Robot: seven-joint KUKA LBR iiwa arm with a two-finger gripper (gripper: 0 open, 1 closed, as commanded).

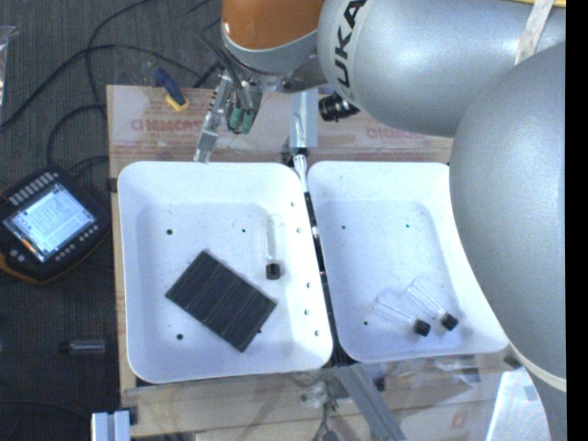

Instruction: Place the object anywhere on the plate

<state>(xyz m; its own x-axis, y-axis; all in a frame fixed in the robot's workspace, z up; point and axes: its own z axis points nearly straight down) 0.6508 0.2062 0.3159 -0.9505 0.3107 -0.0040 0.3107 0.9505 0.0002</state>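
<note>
My end effector hangs above the counter, at 12 o'clock of the left bin; apart or together, I cannot tell. The clear tube lies in this bin, at 2 o'clock of the dark plate, near it

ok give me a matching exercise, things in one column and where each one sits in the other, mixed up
Things:
1. black ribbed plate
2. single clear vial
3. pair of clear vials
4. teach pendant

Places:
a. right bin
b. outside both bins, at the view's left
c. left bin, beside its right wall
d. left bin, towards its near side

Pairs: 1-d, 2-c, 3-a, 4-b
</note>
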